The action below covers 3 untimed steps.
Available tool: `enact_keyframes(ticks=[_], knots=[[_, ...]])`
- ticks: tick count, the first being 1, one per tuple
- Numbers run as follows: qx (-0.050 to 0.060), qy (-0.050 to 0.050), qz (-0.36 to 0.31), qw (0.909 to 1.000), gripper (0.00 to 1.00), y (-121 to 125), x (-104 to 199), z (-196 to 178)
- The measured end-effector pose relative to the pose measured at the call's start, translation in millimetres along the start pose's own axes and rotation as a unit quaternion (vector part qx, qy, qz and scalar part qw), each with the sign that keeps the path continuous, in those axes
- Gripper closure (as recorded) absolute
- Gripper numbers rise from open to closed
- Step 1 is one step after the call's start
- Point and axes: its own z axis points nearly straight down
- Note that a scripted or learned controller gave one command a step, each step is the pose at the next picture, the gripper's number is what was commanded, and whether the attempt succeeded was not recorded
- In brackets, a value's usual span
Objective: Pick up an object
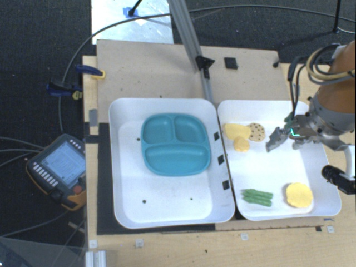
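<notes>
Gripper [274,143] hovers over right bin [278,174], near cookie [256,130]; finger state unclear, nothing visibly held. Pick not done.

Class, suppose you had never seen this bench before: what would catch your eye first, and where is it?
The teal divided plate stands out, alone in the left bin. In the right bin, yellow food pieces, a cookie and green beans lie scattered, with the gripper above them.
</notes>
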Motion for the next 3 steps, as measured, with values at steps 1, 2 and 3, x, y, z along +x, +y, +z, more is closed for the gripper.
enact_keyframes(ticks=[1,2,3], knots=[[-0.001,0.000,0.000,1.0000,0.00,0,0,-1],[0.002,0.001,0.001,1.0000,0.00,-4,8,58],[0.002,0.000,0.002,1.0000,0.00,-1,4,119]])
